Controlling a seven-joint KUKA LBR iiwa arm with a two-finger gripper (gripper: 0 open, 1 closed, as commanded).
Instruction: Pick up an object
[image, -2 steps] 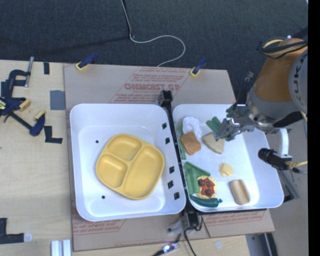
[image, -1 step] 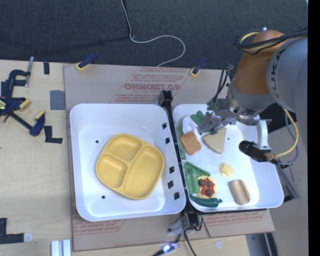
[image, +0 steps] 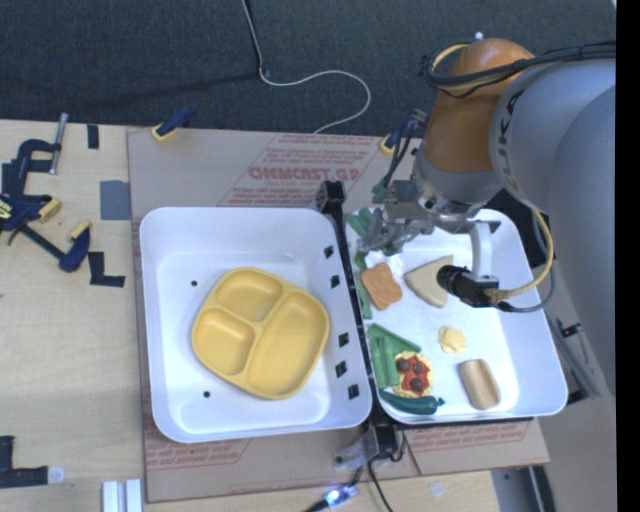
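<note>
**Gripper low at right bin's far-left corner**

Counter (image: 80, 400), two white bins. Gripper (image: 385, 235) hangs over the right bin (image: 535, 330); grip state: cannot tell. Orange block (image: 381, 285) lies just nearer the camera than it, long axis running near-to-far.

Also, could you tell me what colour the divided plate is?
The divided plate is yellow, seen best in the camera view.
</note>
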